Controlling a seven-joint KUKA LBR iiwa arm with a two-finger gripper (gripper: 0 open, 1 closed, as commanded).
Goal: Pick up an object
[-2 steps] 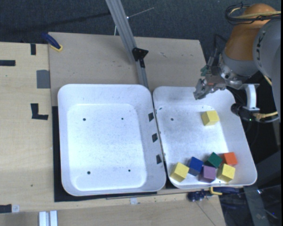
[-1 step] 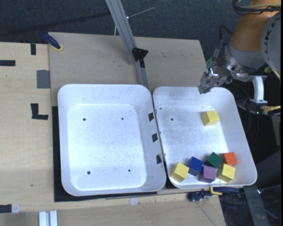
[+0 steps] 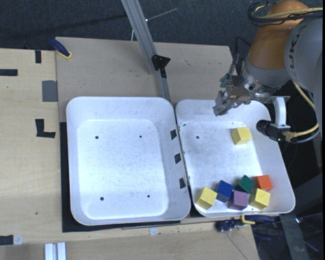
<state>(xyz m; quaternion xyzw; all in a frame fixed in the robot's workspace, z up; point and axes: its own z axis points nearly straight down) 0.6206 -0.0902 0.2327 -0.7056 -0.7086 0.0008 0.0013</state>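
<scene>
A grey KUKA arm with an orange band above its wrist reaches in from the right and hangs its two-finger gripper (image 3: 221, 110) over the far rim of the right-hand shallow white bin (image 3: 216, 161). Nothing sits between the fingers; whether they stand apart or together cannot be told from this slanted view.

The nearest candidate for the pick is a lone yellow cube (image 3: 241, 135), resting flat on the bin floor just below and to the right of the gripper, well apart from everything else. The rest of the blocks crowd the bin's near edge: a second yellow cube (image 3: 207, 197), a blue cube (image 3: 225, 190), a purple cube (image 3: 240, 199), a green cube (image 3: 246, 183), an orange cube (image 3: 264, 182) and a third yellow cube (image 3: 260, 199), several of them touching. The left-hand white bin (image 3: 76, 145) lies alongside.

The lone yellow cube looks the sound choice, since it has free floor on every side and no neighbour to snag a finger. A clean attempt would likely centre the gripper over it, square the fingers to two opposite faces, descend close to the floor, and close before lifting straight up. The main risk appears to be an off-centre descent that nudges the cube aside or toward the bin wall.
</scene>
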